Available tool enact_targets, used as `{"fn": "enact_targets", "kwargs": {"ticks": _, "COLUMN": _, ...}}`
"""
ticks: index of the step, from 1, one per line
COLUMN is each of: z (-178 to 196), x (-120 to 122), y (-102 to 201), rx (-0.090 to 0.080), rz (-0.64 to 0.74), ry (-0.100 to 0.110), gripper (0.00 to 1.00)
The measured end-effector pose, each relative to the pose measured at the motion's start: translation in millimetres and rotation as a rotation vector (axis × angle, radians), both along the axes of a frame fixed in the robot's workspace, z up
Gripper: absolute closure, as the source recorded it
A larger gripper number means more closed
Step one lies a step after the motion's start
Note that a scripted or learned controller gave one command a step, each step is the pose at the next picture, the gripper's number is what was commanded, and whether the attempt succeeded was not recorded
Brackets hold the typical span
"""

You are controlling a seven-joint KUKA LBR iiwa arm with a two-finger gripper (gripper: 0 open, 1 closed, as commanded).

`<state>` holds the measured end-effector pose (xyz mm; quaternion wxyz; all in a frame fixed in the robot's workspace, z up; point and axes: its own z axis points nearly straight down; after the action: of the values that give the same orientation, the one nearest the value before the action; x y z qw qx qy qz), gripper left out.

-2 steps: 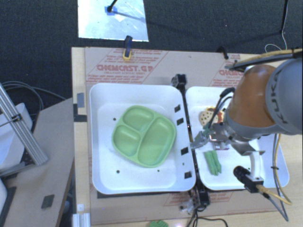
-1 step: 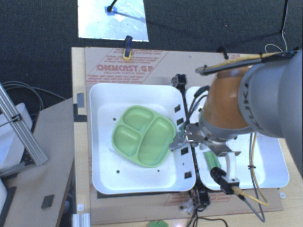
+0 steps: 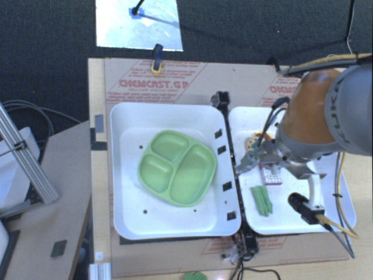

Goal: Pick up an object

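Two white bins [image 3: 125, 174] on bench [image 3: 70, 174]

My arm [image 3: 349, 112]: a grey rounded casing over a broad orange band [image 3: 309, 112], thin cables [image 3: 271, 118] trailing at nine o'clock toward a metallic wrist.

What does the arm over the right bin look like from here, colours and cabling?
The arm is a bulky rounded grey body with a broad orange band above the wrist. Thin cables run along it, yellow ones trailing near the right bin. The gripper is metallic grey.
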<state>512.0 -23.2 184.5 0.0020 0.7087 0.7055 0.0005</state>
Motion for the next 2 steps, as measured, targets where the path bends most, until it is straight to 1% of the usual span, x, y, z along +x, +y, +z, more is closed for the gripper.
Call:
{"fn": "enact_targets", "kwargs": {"ticks": 1, "z": -1, "x": -23, "y": 108, "rx": 0.007, "rz": 0.019, "ry": 0.003, "gripper": 0.00}}
{"fn": "enact_targets", "kwargs": {"ticks": 2, "z": 7, "x": 14, "y": 131, "rx": 0.004, "rz": 0.011, "ry": -0.001, "gripper": 0.00}}
